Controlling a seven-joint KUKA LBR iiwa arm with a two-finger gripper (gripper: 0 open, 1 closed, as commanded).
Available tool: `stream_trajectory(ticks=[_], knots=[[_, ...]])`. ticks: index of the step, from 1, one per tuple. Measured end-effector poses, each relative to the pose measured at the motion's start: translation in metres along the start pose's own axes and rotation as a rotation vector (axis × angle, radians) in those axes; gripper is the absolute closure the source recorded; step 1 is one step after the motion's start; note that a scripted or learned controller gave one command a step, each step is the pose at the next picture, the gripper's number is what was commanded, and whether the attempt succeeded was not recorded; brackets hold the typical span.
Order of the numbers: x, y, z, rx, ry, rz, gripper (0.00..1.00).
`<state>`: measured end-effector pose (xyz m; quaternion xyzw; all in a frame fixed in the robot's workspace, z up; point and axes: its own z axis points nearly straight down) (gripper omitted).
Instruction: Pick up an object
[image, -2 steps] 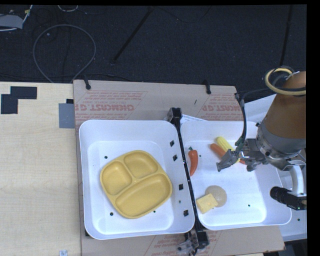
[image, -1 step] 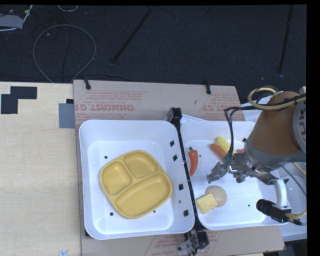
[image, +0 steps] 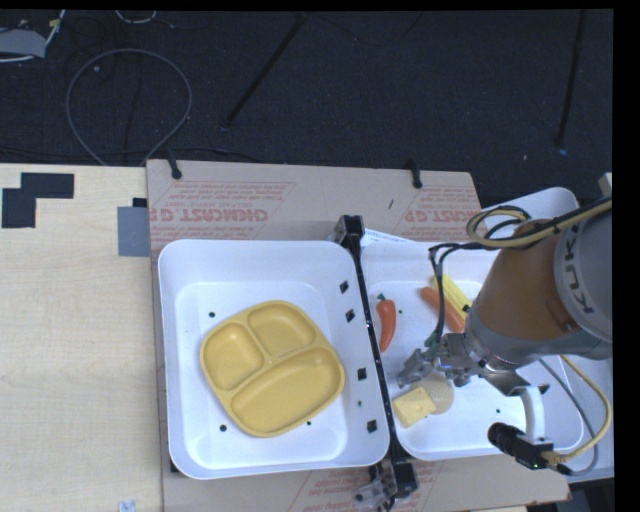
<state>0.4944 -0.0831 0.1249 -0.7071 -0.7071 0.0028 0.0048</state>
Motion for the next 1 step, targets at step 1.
stream_trajectory(ticks=[1], knots=[[-0.0025,0.0025,0.0353,-0.018,-0.009,0.002,0.00]])
